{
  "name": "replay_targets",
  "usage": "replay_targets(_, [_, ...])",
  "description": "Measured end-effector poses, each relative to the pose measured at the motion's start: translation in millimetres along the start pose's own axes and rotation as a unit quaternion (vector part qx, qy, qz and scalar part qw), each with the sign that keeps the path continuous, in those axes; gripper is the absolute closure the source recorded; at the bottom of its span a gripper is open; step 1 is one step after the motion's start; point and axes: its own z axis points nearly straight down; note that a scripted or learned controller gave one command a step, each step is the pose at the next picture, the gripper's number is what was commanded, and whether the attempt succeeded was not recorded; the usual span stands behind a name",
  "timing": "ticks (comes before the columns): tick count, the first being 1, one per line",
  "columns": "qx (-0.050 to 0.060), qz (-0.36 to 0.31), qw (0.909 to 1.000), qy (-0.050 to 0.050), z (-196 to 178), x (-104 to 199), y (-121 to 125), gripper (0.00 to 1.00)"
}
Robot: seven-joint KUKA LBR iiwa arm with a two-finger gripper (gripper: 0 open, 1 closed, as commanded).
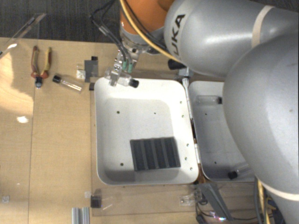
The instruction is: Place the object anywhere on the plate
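One grey arm (pixel 261 101) over two white bins (pixel 105 125), one dark ribbed plate (pixel 154 153) inside the left; jaws' (pixel 120 76) state unclear.

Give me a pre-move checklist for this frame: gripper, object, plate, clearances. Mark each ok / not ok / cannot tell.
1. Gripper located: ok, above the far-left corner of the left bin.
2. Object secured between the fingers: cannot tell, nothing clearly visible there.
3. Target located: ok if the dark ribbed plate is the target; it lies flat in the left bin, near side.
4. Plate surface free: ok, nothing lies on it.
5. Path from gripper to plate: ok, bin floor between them is bare.
6. Right bin view: not ok, the arm covers much of it.
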Motion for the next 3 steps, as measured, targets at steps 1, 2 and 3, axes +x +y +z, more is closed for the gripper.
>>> replay_targets(1, [-0.003,-0.001,1.0000,-0.003,-13,-1,1,1.00])
replay_targets(2, [-0.005,-0.001,1.0000,-0.005,-25,-1,2,1.00])
replay_targets(3, [0.006,0.172,0.9851,0.003,24,14,-7,1.00])
